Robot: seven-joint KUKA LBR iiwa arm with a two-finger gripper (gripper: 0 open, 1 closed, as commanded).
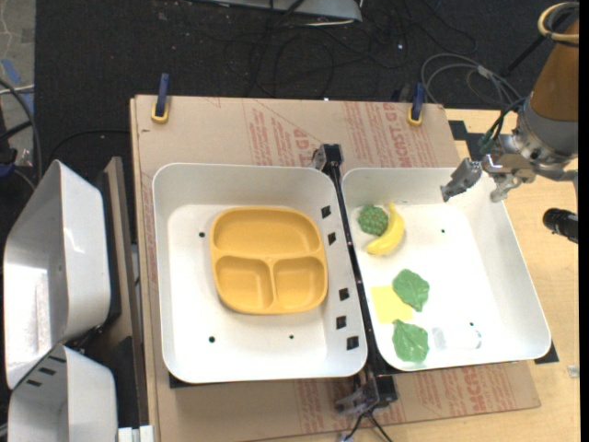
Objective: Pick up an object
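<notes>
In the right bin (497, 265) lie a yellow banana (390, 232) with a green broccoli piece (372, 218) against its left side, a flat yellow square (390, 304), two green leafy pieces (411, 289) (410, 341) and a small clear item (457, 339). My gripper (479, 181) hangs above the bin's far right corner, to the right of the banana and well apart from it. Its two fingers are spread, with nothing between them.
The left bin (184, 274) holds a yellow divided tray (270, 260). A black divider with clips (342, 247) runs between the bins. White containers (51, 265) stand off the bench to the left. Cables lie on the dark floor behind.
</notes>
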